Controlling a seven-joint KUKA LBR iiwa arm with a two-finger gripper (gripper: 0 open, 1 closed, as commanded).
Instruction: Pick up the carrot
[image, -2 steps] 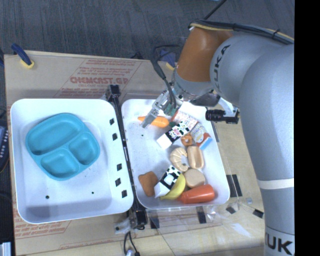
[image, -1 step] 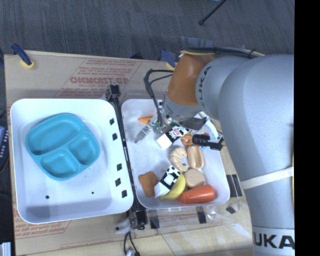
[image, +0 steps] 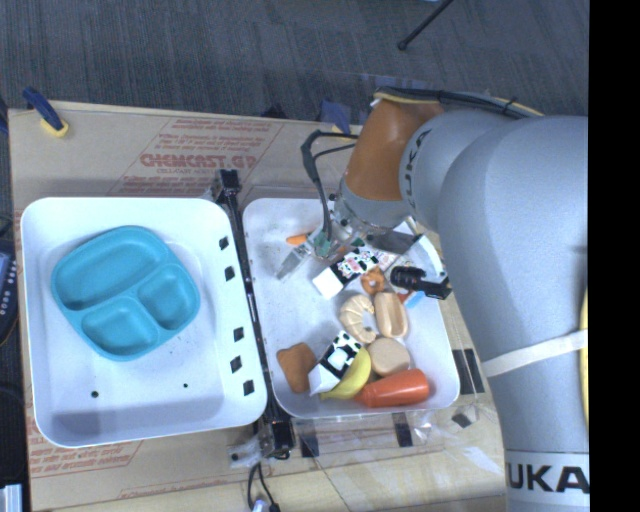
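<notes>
Arm (image: 520, 300) foremost; carrot (image: 393, 388) well apart from tool (image: 300, 255).

carrot (image: 393, 388): orange-red, smooth, tapered body, lying flat on its long axis roughly parallel to the front edge of the right bin (image: 262, 300). Sits in that bin's front right corner, right against the front wall. Thick end points toward the right wall, narrower end toward the bin's middle. Left end is partly covered by a yellow banana (image: 352, 374); a tan rounded piece (image: 389, 355) touches it from behind.
</notes>
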